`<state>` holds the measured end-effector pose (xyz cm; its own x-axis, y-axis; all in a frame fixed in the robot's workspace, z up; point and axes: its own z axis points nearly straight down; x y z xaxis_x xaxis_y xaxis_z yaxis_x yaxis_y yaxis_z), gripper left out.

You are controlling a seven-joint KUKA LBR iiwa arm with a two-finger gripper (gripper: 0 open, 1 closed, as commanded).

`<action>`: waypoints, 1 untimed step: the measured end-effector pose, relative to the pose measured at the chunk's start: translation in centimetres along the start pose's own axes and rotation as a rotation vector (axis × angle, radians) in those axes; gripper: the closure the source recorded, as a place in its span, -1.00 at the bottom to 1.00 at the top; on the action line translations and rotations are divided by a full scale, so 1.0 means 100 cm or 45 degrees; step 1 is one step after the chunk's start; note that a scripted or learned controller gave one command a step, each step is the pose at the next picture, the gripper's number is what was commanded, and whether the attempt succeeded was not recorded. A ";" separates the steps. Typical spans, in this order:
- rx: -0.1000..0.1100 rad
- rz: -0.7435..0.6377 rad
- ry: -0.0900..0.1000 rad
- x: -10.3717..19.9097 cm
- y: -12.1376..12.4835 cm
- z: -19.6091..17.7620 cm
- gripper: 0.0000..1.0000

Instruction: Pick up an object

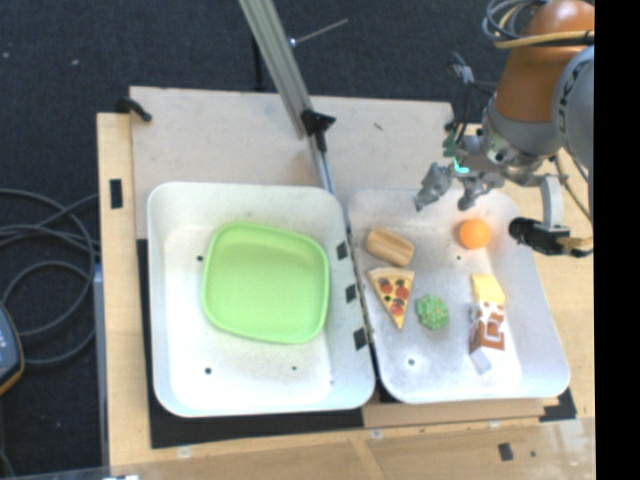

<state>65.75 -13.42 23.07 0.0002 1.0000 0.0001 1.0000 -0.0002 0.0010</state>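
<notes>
Camera view: end effector point(448, 190) spread apart above right bin point(540, 368), orange ball point(474, 233) and bread roll point(389, 246) nearby.

Your arm point(535, 78) comes in from the right w/ wrist bent down-left. Pincer point(450, 190) hangs w/ fingers spread, nothing betw. them.

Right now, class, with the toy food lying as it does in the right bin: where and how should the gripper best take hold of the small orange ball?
Probably across the widest part of the small orange ball, coming straight down from above. It is round, so any pair of opposite sides serves, and bare floor of the right white bin surrounds it: the yellow cheese wedge lies apart below it. The gripper hangs just up-left of it.
</notes>
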 end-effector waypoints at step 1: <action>0.000 0.000 0.000 0.000 0.000 0.000 -1.00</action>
<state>65.75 -13.42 23.06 0.0002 1.0000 0.0001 1.0000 -0.0002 0.0008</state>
